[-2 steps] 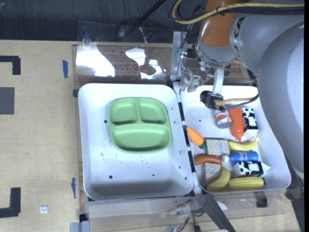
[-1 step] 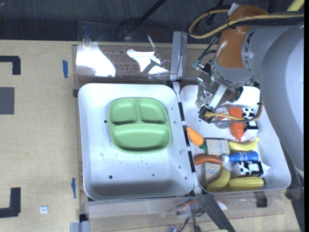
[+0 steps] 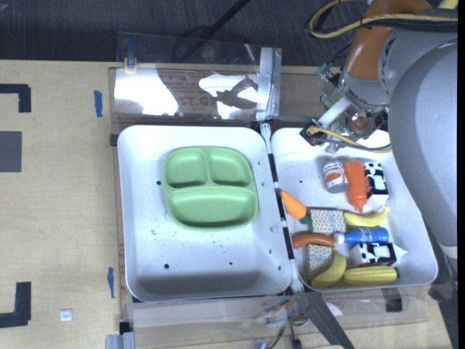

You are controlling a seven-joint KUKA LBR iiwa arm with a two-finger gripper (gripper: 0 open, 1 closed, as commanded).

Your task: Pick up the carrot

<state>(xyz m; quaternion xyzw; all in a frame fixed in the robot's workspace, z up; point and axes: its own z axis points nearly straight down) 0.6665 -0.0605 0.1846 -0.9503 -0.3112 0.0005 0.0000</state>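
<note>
A green divided plate (image 3: 211, 186) is seen in the left bin (image 3: 138, 195). In the right bin (image 3: 414, 217) are piled a small can (image 3: 333, 175), an orange bottle (image 3: 356, 185), a blue bottle (image 3: 365, 236), 2 black-and-white items (image 3: 375, 179), a sausage (image 3: 312, 240), a banana (image 3: 330, 270) and a corn cob (image 3: 370, 274). Blue tape (image 3: 97, 103) is stuck on the surface (image 3: 51, 195).

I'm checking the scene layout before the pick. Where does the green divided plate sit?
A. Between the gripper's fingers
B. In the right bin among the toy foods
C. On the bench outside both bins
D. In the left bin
D: the green divided plate lies flat inside the left bin, while the carrot and other toy foods are in the right bin.
</note>
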